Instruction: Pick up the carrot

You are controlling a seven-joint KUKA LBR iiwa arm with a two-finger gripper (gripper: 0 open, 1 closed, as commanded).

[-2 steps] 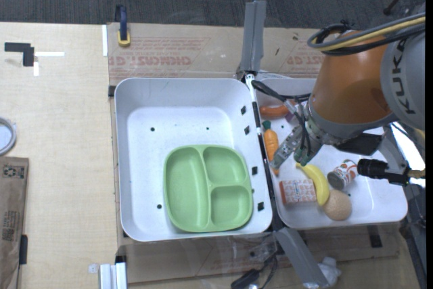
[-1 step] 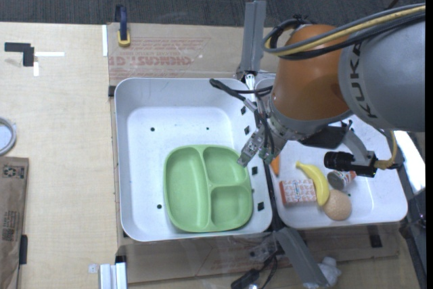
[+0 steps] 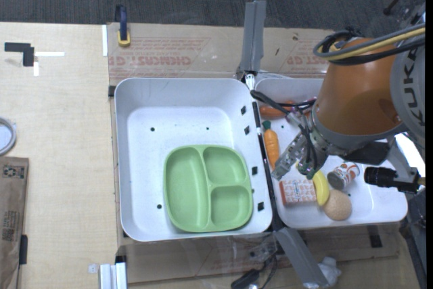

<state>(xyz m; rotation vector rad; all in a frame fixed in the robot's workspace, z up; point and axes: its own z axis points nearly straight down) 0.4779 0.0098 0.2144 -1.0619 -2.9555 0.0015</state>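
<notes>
One green divided plate [image 3: 207, 187] lies at the near end of the left bin [image 3: 128, 145]; bare floor stretches beyond it. In the right bin [image 3: 379, 213] sit one box [image 3: 298, 191], one banana [image 3: 321, 187], one potato [image 3: 337, 206] and one can [image 3: 344, 175]. The carrot [image 3: 271, 147] lies just inside the bin's left wall, close beside the gripper [image 3: 295, 158]; whether its fingers are apart or together I cannot tell.

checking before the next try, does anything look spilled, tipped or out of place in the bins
Nothing stands out. The green plate lies flat in the left bin; the carrot, small box, banana and can lie loose in the right bin.
</notes>
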